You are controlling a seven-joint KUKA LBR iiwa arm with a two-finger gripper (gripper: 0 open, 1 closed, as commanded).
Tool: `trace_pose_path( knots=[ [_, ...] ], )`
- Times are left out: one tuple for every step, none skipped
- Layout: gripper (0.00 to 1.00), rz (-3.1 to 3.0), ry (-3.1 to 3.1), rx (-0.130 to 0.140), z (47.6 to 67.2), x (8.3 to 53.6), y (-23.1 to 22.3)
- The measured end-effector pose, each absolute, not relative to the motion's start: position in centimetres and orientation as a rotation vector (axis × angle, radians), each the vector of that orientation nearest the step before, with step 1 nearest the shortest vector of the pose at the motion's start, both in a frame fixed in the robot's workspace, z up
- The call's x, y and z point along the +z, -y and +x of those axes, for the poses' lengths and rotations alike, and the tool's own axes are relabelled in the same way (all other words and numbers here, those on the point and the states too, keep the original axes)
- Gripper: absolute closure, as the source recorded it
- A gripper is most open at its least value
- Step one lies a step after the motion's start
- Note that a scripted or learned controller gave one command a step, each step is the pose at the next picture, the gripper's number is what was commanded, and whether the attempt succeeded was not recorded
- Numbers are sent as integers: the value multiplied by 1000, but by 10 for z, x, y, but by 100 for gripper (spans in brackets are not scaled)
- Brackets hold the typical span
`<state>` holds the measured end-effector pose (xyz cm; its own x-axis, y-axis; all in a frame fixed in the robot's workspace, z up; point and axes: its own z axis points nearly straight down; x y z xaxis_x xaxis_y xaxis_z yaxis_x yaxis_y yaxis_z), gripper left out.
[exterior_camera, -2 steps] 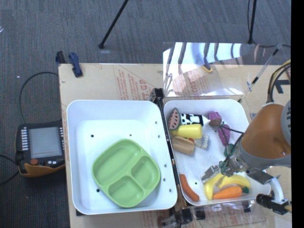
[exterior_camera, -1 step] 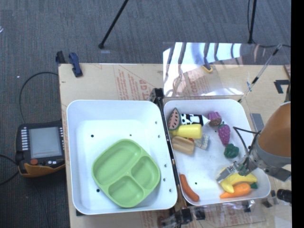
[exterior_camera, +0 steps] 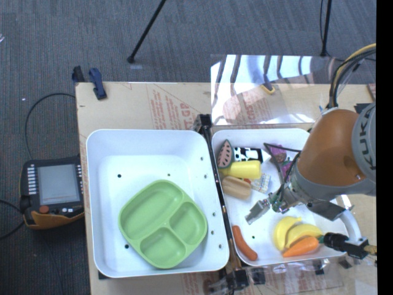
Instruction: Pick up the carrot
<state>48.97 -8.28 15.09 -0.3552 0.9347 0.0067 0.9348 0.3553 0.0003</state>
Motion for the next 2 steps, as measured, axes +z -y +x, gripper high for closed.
trace_pose_path(
  knots=[
    [0, -1736, 2607, 6, 474, 85, 92],
    [100, -1747, 2594, 4, 474, 94, 92]
  ],
)
